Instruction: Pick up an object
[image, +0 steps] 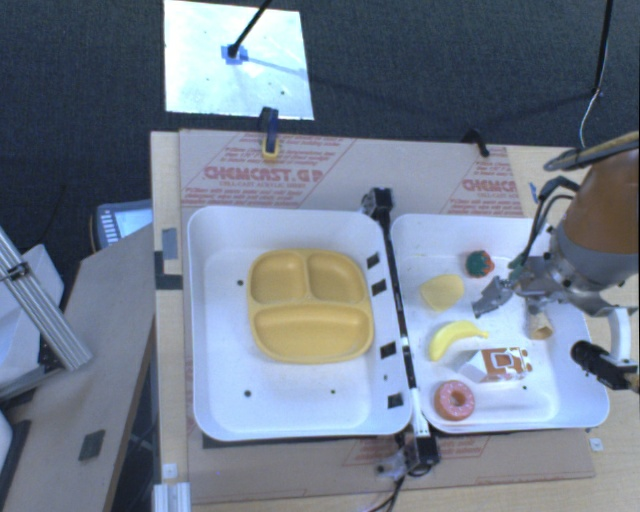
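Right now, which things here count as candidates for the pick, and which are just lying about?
Job:
gripper over the right bin
banana
donut
yellow chip-like piece
small green and red item
orange-printed white box
small tan piece

Lying about:
yellow divided plate in the left bin
yellow clamp

- A yellow three-compartment plastic tray (305, 305) is seen in the left white bin (215, 400).
- A yellow banana (452, 338) and pink doughnut (455, 400) are seen in the right white bin (570, 410).
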